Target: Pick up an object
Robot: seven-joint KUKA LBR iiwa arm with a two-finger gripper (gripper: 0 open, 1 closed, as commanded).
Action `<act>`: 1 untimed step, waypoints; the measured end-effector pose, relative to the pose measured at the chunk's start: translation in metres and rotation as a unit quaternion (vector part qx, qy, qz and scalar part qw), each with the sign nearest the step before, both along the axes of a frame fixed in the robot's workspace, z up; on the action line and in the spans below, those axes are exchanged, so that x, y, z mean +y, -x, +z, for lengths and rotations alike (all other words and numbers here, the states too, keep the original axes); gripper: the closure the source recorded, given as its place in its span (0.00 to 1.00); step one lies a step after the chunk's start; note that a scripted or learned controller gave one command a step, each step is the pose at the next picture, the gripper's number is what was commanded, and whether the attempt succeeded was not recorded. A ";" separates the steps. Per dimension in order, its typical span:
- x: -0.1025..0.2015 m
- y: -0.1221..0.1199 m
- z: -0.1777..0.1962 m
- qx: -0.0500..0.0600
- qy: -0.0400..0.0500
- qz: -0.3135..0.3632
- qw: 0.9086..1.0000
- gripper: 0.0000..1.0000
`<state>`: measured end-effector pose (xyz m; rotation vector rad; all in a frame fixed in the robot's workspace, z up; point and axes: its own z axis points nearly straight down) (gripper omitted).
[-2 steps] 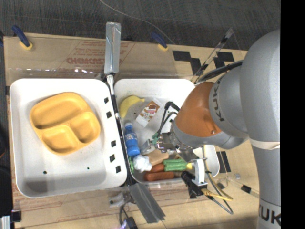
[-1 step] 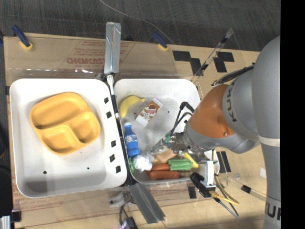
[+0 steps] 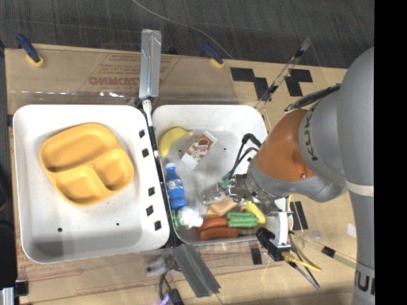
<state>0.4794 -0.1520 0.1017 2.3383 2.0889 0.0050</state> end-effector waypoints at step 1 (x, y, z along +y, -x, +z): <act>0.035 -0.024 0.127 0.002 -0.002 -0.084 0.996 1.00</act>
